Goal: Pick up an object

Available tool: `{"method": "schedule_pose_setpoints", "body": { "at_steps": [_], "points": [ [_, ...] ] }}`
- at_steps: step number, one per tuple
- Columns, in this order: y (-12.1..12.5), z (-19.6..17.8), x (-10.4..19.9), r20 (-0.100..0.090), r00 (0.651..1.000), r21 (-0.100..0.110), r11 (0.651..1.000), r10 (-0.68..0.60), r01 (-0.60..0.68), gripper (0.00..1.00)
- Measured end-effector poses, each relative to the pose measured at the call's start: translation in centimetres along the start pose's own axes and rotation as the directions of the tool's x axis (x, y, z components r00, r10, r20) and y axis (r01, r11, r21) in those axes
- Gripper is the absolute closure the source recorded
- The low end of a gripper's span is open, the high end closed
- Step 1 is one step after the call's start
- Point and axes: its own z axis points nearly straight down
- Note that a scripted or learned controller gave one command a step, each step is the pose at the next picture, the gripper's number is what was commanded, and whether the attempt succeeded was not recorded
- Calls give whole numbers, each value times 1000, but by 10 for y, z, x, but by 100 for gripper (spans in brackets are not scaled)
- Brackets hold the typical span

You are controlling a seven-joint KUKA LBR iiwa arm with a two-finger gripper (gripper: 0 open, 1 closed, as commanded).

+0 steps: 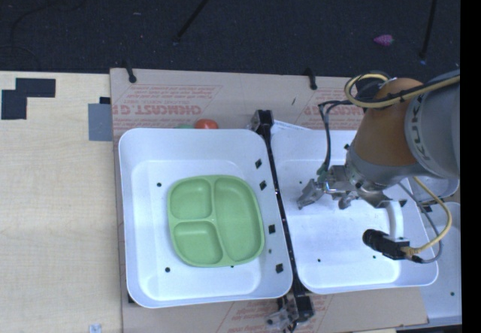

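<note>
Arm [391,128] reaches in from the right, with the jaws low over the right bin [353,279], near its far left part, above bare white floor. Can't tell whether the jaws are spread or pressed together; the metal parts are too small and cluttered to read. Nothing visible between them.

The likely target is the green plate [216,220]. It has three compartments and lies flat in the middle of the left bin [131,174], well apart from the jaws and across the divider [272,196]. A small red thing [206,125] sits just beyond the left bin's far rim, outside it, on the bench [52,211].

Risks, judged from here:
- A close at the current spot probably grabs air, since the plate is in the other bin.
- Crossing to the left bin at this height could clip the divider or its black clips.
- The plate is wide, flat and smooth. A top-down pinch would need the rim or an inner ridge, or the jaws slip off or just shove it.
- A rim grasp could tilt the plate and drop it on lift.
</note>
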Motion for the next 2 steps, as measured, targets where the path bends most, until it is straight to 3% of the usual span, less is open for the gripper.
{"method": "schedule_pose_setpoints", "body": {
  "at_steps": [1,2],
  "points": [
    [0,39,1,1,1000,-5,1000,0,0,0],
    [0,26,-1,1,1000,-6,1000,6,-6,100]
  ]
}}
